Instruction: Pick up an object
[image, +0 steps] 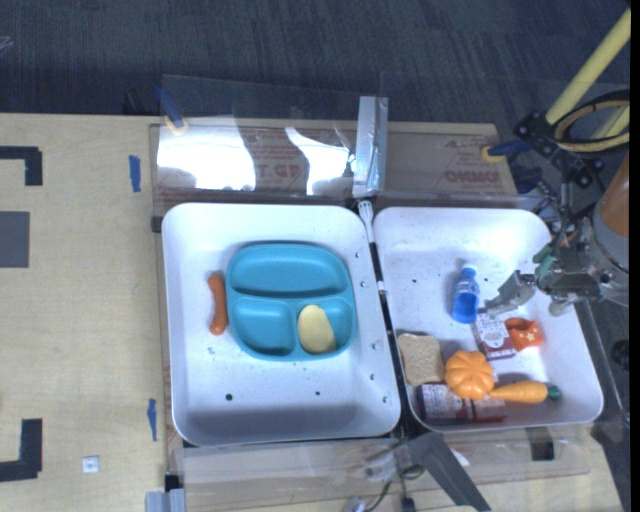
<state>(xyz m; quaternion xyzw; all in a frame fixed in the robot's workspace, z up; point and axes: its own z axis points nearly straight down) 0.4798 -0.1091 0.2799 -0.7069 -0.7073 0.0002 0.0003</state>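
Tool (512, 289) positioned over right white bin (420, 232) near table's right edge, just beside small blue plastic bottle (465, 296); grip state cannot be determined.

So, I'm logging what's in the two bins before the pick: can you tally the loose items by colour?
Blue: 2, the divided tray and the small bottle
Orange: 3, the sausage, the pumpkin, the carrot
Yellow: 1, the potato
Tan: 1, the bread slice
Red and white: 2, the packet and the can
Total: 9
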